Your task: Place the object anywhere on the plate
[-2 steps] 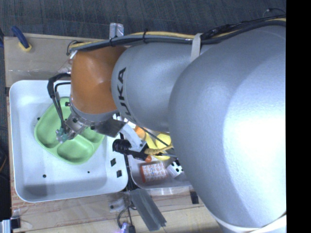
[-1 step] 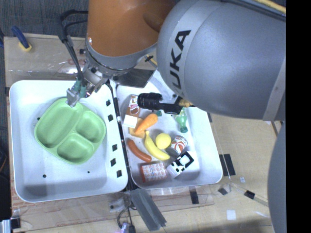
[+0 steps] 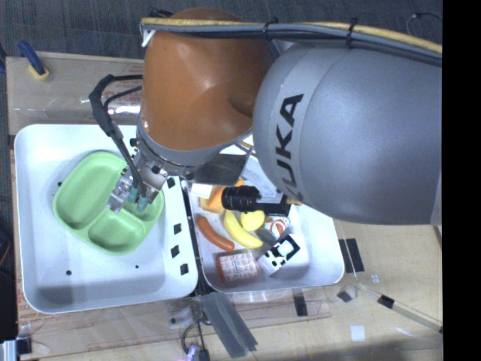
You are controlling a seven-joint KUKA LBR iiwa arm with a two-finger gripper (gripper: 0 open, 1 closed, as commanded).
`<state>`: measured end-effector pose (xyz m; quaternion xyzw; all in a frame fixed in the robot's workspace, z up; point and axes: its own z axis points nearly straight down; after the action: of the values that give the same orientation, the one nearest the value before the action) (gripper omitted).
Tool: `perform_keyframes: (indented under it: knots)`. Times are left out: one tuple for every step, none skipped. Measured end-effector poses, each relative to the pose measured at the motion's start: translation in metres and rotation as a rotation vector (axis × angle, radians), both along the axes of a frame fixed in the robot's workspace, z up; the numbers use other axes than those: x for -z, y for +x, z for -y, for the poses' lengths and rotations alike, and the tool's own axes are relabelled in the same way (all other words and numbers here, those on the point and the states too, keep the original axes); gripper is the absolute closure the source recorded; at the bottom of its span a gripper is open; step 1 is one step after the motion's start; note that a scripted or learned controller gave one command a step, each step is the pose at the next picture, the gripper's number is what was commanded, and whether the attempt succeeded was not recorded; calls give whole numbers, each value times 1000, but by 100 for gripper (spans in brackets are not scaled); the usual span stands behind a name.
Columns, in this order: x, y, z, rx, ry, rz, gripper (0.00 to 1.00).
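The hand (image 3: pixel 134 197) covers part of the plate's (image 3: pixel 84 194) rim.

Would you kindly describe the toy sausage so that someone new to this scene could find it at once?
Start at the white bin on the view's right, next to the bin holding the green plate. Along its left wall, beside the yellow banana, lies the sausage: the only thin, reddish-brown stick there.

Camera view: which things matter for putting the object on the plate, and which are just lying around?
For the job:
- green plate, in the left bin
- gripper, over the plate

Lying about, in the right bin:
- banana
- sausage
- red box
- black-and-white cube
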<state>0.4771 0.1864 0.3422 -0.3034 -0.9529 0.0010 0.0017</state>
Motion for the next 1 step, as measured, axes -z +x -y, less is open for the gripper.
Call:
perform_keyframes:
  knots:
    - [133, -1, -31, -198, -1, -1, 100]
